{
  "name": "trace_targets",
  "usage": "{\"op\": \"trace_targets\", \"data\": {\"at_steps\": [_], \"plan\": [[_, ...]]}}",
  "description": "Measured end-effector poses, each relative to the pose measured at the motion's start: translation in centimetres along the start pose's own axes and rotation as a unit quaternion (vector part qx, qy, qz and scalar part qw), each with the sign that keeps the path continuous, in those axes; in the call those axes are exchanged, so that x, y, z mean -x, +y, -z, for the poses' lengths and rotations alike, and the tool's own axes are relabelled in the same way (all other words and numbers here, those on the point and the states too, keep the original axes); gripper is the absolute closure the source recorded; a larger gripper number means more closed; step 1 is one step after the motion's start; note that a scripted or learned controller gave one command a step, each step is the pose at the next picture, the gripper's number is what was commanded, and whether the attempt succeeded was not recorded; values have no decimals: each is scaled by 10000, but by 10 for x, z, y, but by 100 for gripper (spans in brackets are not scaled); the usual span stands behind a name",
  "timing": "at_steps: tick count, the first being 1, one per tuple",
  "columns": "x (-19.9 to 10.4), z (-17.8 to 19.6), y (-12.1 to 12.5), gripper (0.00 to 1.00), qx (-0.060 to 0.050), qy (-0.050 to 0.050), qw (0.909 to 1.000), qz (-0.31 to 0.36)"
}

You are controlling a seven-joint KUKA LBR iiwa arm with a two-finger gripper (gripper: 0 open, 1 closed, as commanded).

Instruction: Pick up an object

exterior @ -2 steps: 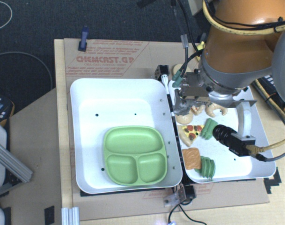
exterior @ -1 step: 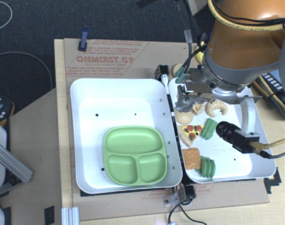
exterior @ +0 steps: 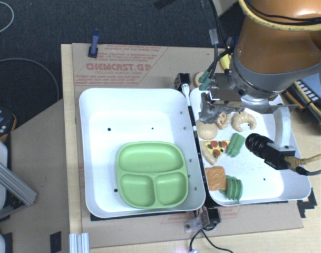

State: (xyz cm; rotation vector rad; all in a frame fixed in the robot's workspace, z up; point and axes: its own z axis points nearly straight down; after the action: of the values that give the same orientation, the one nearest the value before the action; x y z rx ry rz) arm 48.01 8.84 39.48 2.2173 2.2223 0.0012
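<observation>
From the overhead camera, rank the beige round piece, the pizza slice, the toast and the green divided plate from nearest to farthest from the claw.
1. Beige round piece, just below the claw, right bin's left edge.
2. Pizza slice, further down the right bin.
3. Toast, near the right bin's lower left.
4. Green divided plate, in the left bin.

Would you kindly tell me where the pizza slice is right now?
The pizza slice lies in the right bin, near its left wall, beside the green pod and above the toast slice.

Single fixed camera above bench, angled down on both bins (exterior: pixel 91 157)
</observation>
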Motion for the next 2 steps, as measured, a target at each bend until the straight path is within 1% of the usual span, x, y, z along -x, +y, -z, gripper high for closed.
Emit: {"op": "trace_targets", "data": {"at_steps": [1,2], "plan": [[0,10,1,100,12,-1,10000,3],[-52,29,0,100,12,13,10000,12]]}}
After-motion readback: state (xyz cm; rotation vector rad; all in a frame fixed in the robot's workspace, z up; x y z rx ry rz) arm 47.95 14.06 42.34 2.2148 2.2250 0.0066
